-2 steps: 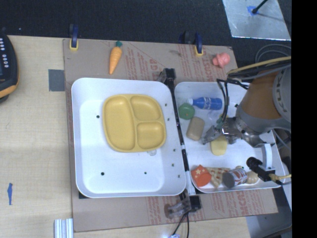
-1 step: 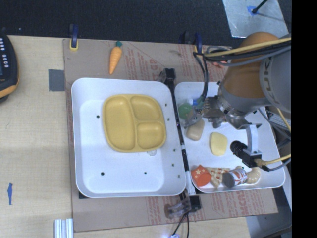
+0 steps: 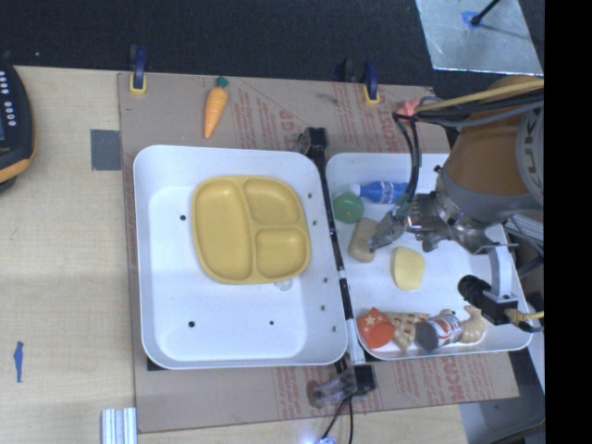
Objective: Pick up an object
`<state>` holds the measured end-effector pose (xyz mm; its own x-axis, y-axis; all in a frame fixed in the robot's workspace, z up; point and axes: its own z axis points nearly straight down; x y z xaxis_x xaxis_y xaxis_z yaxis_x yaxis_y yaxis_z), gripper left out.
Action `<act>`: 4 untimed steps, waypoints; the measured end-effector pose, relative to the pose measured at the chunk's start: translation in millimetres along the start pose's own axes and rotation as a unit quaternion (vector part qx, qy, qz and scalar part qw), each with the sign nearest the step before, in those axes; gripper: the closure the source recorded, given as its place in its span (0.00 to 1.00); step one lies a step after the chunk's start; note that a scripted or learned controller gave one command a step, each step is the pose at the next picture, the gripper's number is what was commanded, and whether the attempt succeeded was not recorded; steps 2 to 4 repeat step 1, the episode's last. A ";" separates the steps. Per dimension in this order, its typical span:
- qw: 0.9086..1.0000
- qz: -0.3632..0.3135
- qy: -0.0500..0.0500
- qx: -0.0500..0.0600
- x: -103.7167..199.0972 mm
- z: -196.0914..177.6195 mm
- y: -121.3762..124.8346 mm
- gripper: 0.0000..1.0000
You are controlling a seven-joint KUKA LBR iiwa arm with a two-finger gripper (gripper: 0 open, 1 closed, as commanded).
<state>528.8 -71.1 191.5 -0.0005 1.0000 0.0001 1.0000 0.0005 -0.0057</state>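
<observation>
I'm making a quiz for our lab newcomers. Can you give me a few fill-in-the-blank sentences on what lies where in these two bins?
1. The yellow divided plate lies in the ____ bin.
2. The toy carrot lies ____ both bins, on the cardboard.
3. The divided plate has ____ compartments.
4. The gripper hangs over the ____ bin.

Missing words: left; outside; three; right
</observation>
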 end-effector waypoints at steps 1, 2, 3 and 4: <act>1.000 0.001 -0.001 0.002 -63.7 96.8 14.0 0.00; 1.000 0.001 -0.001 0.002 -63.7 96.8 14.0 0.00; 1.000 0.001 -0.001 0.002 -63.7 96.8 14.0 0.00; 1.000 0.001 -0.001 0.002 -63.7 96.8 14.0 0.00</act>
